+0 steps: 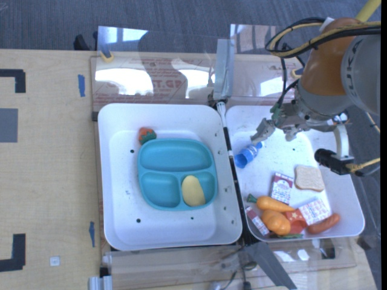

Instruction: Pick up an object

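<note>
Gripper hangs over the right bin's upper half, fingers spread, nothing between them. Blue cup lies tilted just below-left of the gripper, near the bin's left wall — bare floor around it. Bread slice, small carton, carrot and sausage crowd that bin's lower edge, well below the gripper.

— How many bins?
— Two: left bin, right bin.
— In the left?
— One blue tray, one yellow piece, one small red-and-green item.
— In the right?
— One blue cup, one bread slice, two cartons, one sausage, two orange pieces.
</note>
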You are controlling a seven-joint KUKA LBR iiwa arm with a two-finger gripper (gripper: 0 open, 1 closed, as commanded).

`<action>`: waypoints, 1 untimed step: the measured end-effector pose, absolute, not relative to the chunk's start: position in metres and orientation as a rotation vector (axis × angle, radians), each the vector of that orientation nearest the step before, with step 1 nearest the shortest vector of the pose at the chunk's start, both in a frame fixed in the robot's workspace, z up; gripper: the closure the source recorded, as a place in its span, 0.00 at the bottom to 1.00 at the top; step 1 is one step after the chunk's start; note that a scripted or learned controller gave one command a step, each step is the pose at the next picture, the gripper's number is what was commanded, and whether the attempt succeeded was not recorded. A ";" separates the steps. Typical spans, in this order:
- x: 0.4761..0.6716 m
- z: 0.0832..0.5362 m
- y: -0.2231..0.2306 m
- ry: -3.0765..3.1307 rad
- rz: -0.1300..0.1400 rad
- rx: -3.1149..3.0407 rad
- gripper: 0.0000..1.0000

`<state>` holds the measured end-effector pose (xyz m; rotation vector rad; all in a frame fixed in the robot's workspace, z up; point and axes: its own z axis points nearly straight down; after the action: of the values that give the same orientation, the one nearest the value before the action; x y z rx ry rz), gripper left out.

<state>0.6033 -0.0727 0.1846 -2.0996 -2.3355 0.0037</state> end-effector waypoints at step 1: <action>0.616 0.088 -0.096 -2.522 -0.006 -1.883 0.00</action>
<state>0.6162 -0.0961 0.0875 -1.8827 -2.5223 -0.0062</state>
